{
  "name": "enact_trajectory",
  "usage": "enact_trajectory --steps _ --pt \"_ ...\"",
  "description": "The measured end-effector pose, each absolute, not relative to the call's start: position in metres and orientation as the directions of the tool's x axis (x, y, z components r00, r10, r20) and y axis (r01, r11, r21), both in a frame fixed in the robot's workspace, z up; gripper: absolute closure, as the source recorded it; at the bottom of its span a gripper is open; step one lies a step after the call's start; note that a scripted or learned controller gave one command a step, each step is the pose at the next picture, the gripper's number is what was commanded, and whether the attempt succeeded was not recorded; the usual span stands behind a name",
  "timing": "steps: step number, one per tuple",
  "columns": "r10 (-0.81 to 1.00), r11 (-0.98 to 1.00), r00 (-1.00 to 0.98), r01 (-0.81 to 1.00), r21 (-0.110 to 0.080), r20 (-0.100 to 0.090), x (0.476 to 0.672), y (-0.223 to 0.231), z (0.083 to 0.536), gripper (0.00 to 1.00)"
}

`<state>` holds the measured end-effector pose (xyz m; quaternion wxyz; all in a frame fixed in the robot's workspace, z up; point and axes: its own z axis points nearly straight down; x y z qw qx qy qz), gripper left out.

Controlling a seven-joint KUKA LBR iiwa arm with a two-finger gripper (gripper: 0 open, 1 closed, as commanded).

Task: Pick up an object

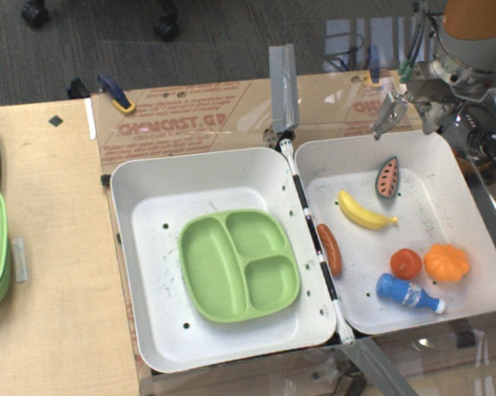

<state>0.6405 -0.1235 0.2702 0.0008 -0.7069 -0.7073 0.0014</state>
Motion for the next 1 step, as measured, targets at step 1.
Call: enact_trajectory --steps 1 --pt "0.961 -0.277 0.277 0.961 -0.003 -0.001 0.5719 -0.1145 0.0918 0.00"
